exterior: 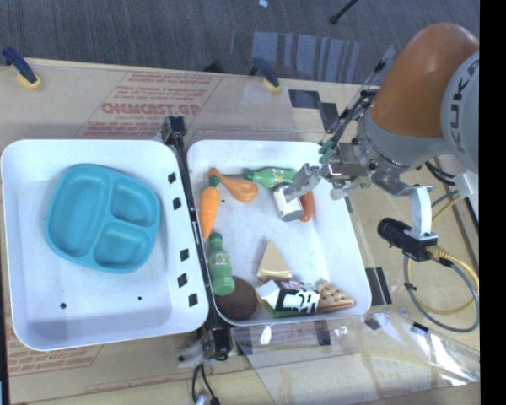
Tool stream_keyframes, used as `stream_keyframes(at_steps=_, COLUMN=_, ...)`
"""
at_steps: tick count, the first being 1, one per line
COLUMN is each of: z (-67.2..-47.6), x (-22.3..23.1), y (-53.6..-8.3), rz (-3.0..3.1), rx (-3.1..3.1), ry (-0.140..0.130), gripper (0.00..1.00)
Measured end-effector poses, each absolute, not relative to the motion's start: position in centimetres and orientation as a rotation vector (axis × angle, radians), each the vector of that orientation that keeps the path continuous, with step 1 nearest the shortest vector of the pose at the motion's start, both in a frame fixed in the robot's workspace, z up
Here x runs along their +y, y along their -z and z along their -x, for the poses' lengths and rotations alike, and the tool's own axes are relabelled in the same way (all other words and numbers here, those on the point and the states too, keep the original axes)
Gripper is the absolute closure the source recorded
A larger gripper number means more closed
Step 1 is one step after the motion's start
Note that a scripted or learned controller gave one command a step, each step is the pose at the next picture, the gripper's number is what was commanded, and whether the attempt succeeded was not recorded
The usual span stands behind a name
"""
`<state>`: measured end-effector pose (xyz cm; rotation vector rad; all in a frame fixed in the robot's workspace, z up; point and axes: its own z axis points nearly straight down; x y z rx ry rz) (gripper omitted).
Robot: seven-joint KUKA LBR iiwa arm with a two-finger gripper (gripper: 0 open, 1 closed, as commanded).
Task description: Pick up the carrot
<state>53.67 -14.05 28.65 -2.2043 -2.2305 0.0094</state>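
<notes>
Hovering at the right bin's (358, 251) upper right, my two-finger gripper (297, 186) sits over a small white-and-orange item (292, 207); I cannot tell its jaw opening or any contact. I see the tapered orange carrot (208, 211) well apart, along that bin's left wall.

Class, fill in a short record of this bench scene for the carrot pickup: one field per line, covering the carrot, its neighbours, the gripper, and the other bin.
carrot: lies lengthwise by the left wall of the right bin, untouched
nearest neighbours: drumstick above it, green bottle below it
gripper: over the right bin's upper part, apart from the carrot, right of it
left bin: holds a blue divided plate
task status: carrot not yet picked up
</notes>
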Motion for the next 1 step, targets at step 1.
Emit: stream_keyframes(at_steps=1, z=-60.37, x=-5.99, y=-20.82, rz=2.258, rx=-2.168, ry=-0.018, gripper=0.00)
